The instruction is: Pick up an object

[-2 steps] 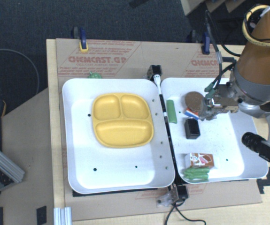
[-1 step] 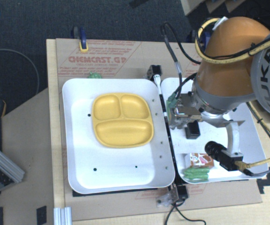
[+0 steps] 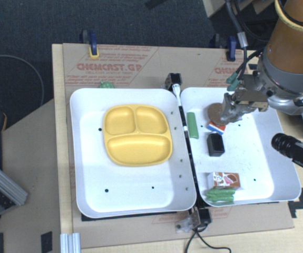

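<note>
Two white bins side by side on a brown board (image 3: 67, 78) with red print; a blue clamp (image 3: 92, 42) at the board's far edge, a second clamp (image 3: 231, 47) further right. Left bin (image 3: 88, 167): one yellow plate (image 3: 138, 135) with three compartments, lying flat in the far half, well apart from the near rim. Right bin (image 3: 267, 183): arm (image 3: 293, 36) reaches in from the right, orange band above grey wrist; gripper (image 3: 229, 117) low over the far-left part of this bin. Whether the claw is released or clenched cannot be told, the wrist body hiding its tips; nothing can be seen grasped. Brown disc (image 3: 213, 111) lies flat on the bin floor, its right edge hidden under the gripper. Just in front of the disc, a small red, white and blue piece (image 3: 216, 126), right at the gripper's foot; contact cannot be told. Green stick (image 3: 193, 125) lies lengthwise just beside the bin's left wall, apart from the disc. Black block (image 3: 215, 145) just in front of the striped piece, a narrow gap between them. Near the front rim, a brown packet (image 3: 226, 180) with a white patch; a green pod (image 3: 220, 195) touches its near edge and lies against the front wall. Right half of this bin's floor bare but for dark specks. Small green scrap (image 3: 106, 85) on the board outside the left bin's far corner.
</note>
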{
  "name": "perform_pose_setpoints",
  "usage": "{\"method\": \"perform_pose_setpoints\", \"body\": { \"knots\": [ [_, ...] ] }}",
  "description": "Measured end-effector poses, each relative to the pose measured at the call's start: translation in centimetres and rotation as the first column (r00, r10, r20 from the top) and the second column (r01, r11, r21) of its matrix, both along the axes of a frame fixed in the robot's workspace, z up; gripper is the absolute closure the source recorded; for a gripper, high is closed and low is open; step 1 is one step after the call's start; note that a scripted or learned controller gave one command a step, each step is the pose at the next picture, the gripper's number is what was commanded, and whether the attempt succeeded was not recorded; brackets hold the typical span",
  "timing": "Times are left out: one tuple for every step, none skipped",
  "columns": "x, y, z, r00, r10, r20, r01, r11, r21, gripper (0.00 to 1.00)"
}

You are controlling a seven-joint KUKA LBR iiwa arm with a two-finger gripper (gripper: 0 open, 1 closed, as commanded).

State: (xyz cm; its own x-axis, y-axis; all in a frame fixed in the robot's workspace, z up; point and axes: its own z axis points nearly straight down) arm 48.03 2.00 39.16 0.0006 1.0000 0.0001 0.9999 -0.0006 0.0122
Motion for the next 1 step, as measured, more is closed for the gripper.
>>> {"method": "perform_pose_setpoints", "body": {
  "knots": [
    [-0.06, 7.99, 3.8, 1.0, 0.01, -0.005, -0.01, 1.0, 0.003, 1.0]
  ]
}}
